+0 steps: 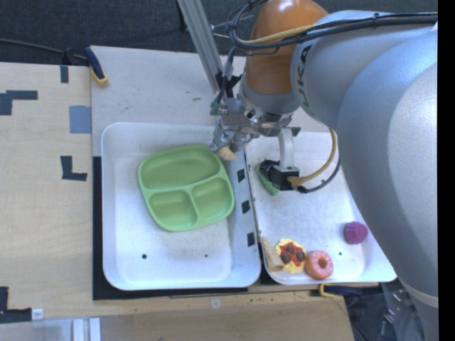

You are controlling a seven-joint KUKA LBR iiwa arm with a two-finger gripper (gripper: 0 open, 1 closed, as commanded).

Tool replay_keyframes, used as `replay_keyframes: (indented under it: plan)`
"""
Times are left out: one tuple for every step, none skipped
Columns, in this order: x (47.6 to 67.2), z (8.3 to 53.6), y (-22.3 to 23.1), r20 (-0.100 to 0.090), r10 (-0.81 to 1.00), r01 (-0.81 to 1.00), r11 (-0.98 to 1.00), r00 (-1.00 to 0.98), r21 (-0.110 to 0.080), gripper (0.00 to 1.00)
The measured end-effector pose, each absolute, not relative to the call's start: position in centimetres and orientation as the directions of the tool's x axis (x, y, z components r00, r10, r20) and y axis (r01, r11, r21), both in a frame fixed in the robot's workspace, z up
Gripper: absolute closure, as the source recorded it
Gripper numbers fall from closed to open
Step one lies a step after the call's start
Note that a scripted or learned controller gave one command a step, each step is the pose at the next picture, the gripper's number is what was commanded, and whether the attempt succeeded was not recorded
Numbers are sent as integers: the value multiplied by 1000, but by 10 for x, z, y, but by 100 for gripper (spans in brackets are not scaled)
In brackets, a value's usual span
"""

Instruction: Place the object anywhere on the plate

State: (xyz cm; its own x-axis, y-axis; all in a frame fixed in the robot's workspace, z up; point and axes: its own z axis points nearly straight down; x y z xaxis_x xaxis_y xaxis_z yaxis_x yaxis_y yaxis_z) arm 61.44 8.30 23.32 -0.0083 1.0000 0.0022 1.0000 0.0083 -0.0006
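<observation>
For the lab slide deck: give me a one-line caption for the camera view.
KUKA arm's gripper poised at the green plate's upper right edge, a small tan object at its tip; toy foods in the right bin.

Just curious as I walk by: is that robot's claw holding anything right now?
Gripper: shut on a small tan object, at the upper right edge of the green plate.
</observation>
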Motion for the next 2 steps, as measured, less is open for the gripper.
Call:
replay_keyframes:
  plan:
    - [626,220,128,1,1000,1000,5,-5,-2,100]
    - [633,239,134,0,1000,1000,3,-3,0,100]
